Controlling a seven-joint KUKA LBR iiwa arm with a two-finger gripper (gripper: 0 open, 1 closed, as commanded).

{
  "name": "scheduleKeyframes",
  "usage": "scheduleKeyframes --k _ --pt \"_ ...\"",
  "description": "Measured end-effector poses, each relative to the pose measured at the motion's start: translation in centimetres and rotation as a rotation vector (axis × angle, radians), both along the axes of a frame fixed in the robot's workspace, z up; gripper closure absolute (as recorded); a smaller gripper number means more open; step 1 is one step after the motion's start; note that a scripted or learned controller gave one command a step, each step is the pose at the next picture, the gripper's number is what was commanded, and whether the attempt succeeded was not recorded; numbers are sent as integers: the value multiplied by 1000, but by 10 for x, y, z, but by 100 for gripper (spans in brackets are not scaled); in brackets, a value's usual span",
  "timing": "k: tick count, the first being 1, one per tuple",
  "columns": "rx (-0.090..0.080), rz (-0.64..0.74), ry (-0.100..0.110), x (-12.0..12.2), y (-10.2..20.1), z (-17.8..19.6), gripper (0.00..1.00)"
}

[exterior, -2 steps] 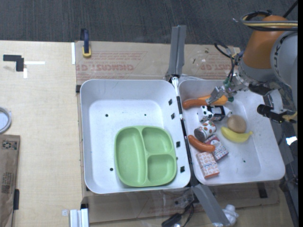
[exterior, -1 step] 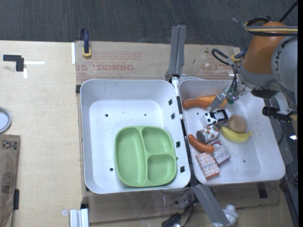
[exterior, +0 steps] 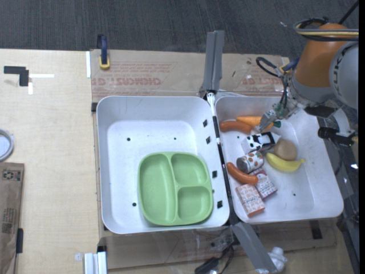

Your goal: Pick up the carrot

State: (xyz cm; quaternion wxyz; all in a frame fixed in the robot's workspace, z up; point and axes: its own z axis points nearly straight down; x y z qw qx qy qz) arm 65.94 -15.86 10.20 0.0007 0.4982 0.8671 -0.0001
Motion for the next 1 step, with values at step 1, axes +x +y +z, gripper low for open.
scheduleKeyframes --k 1 --pt "0 2 -2 0 32 96 100"
